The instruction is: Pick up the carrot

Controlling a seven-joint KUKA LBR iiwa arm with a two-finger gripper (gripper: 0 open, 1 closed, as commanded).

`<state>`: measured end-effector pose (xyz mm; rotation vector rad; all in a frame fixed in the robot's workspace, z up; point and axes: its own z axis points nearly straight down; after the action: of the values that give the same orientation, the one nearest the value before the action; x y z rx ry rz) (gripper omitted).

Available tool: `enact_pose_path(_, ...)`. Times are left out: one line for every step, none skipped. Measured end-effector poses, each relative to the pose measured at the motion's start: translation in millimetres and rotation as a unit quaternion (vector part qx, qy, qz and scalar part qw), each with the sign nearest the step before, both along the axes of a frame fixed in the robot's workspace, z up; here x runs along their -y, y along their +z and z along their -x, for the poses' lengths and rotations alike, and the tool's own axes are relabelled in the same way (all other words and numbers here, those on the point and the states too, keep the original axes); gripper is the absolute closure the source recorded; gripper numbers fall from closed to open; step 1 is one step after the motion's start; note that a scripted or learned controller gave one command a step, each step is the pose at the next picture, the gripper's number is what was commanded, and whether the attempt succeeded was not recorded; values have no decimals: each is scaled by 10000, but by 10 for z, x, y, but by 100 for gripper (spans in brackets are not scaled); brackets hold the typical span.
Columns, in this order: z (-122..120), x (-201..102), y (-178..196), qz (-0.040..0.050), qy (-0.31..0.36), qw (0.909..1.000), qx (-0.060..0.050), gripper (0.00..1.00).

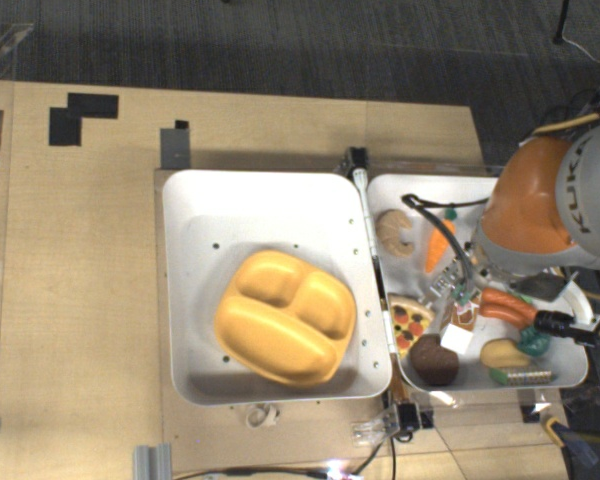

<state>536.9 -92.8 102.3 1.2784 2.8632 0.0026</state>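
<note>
The carrot (439, 245) is lying in the right bin (480, 184), toward its far-left area, tilted with its narrow end pointing toward the far edge. It is resting just beside a round pale bun-like item (396, 233) on its left, and a dark cable (435, 206) is looping over the bin wall near its tip.

The claw (456, 293) is hanging just near-side of the carrot, close to its thick end, and is not touching it as far as can be judged. Whether the claw is spread or pressed together cannot be told from this angle.

Judgement on the step in hand: the arm (540, 208) is positioning for the grasp. To do this well, the claw should be centring over the carrot's thicker half, closing across the short axis, and staying clear of the cable and the bun-like item.

Other items are crowding the near half of the right bin: a pizza slice (409, 324), a dark brown ball (434, 359), an orange-red sausage shape (507, 306), a potato (506, 352) and a teal piece (535, 342). The left bin (195, 218) is holding a large yellow bread-shaped object (285, 315). Both bins are sitting on the worktop (70, 298), nearer its right edge.
</note>
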Motion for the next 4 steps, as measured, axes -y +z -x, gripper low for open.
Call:
enact_pose_path(-6, -2, 3, 1, 4, 10000, 8, 0)
enact_pose_path(-569, 14, -135, -2, -248, 9997, 32, 0)
enact_pose_path(-1044, -30, -138, -13, -1073, 9940, -204, 0)
enact_pose_path(-1327, -22, -162, -17, -3442, 9389, 4, 0)
